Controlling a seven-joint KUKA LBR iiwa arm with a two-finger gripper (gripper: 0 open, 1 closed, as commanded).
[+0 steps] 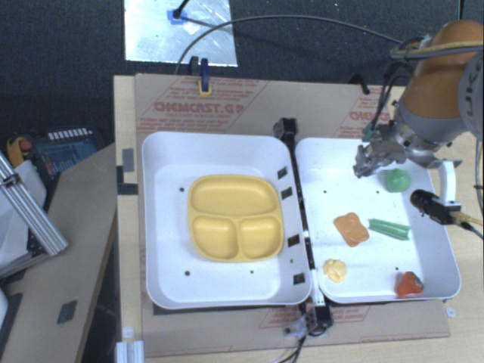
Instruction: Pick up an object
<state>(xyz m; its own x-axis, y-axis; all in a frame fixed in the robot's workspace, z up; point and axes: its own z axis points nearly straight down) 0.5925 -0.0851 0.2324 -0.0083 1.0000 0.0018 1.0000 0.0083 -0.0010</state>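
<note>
In the upper right of the frame, the gripper (pixel 370 161) is seen low over the back part of the right bin (pixel 325 195). Whether anything is pinched by it cannot be told, because that part is too dark and small. Nothing is seen clearly held.

Just to the right of the gripper, a round green thing (pixel 396 179) is lying on the bin floor. It is very near the gripper, but touching cannot be made out. Lower down, an orange piece (pixel 352 228) and a long green piece (pixel 389 228) are lying side by side. Near the front edge, a small yellow lump (pixel 334 270) and a red thing (pixel 409 283) are found, well apart from each other.

In the left bin (pixel 162 225), a yellow tray (pixel 231 216) with three parts is placed in the middle.

The job does not look done yet. Every object appears to be resting on the bin floor. A grab and a lift are still needed. The round green thing is judged to be the likely pick, since it is closest.
</note>
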